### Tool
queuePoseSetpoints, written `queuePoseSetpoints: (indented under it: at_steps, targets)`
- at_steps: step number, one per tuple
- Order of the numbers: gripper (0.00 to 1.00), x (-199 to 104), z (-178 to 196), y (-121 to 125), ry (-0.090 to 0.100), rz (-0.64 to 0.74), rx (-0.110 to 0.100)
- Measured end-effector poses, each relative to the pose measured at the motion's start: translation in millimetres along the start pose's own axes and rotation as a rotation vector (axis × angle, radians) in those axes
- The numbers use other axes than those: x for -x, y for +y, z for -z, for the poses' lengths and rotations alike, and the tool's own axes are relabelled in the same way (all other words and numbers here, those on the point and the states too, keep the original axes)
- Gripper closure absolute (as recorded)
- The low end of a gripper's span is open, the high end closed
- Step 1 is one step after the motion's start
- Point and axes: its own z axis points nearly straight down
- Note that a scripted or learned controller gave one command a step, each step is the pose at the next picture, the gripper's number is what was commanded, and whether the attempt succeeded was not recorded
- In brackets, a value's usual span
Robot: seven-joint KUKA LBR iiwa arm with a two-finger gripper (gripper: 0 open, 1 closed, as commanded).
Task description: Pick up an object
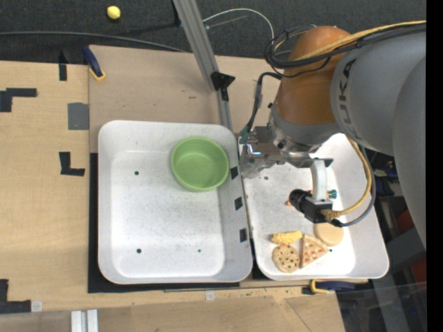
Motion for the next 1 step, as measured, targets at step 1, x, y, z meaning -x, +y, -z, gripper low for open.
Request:
queuePoseSetpoints:
  at_steps: [1]
  targets:
    - [1.00, -45.3, -5.4, -10.4, -0.001, -0.001, 0.000]
